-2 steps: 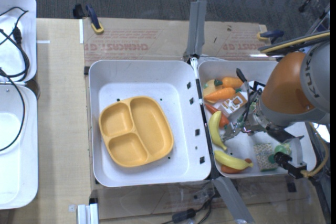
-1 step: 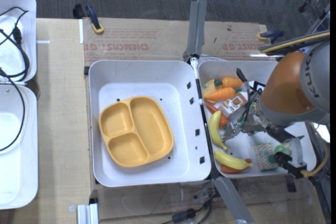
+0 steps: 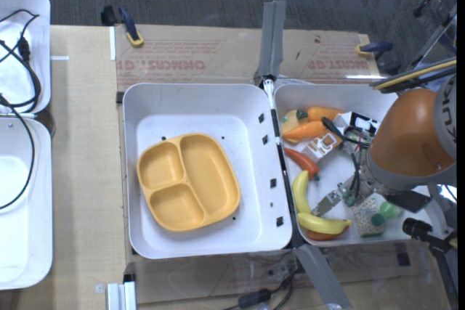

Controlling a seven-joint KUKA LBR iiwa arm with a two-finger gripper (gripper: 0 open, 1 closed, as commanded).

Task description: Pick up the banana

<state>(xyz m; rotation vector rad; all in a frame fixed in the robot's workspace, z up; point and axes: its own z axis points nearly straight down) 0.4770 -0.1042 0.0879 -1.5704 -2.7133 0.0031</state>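
Observation:
The banana (image 3: 308, 212) is yellow and bent like an L. It lies in the right bin (image 3: 285, 94), against its front left corner. My gripper (image 3: 326, 172) hangs just above and right of the banana under the orange-banded wrist (image 3: 408, 134). It is open. One finger (image 3: 321, 145) is near the carrots. The other finger (image 3: 329, 201) is close to the banana's upper side. Only the bin floor shows between the fingers. The arm hides the bin's right part.
In the right bin lie an orange carrot (image 3: 309, 130), a red pepper (image 3: 301, 160), a speckled block (image 3: 368, 218) and a green piece (image 3: 389, 210). The left bin (image 3: 145, 112) holds a yellow divided plate (image 3: 189, 181). A divider (image 3: 275, 149) separates the bins.

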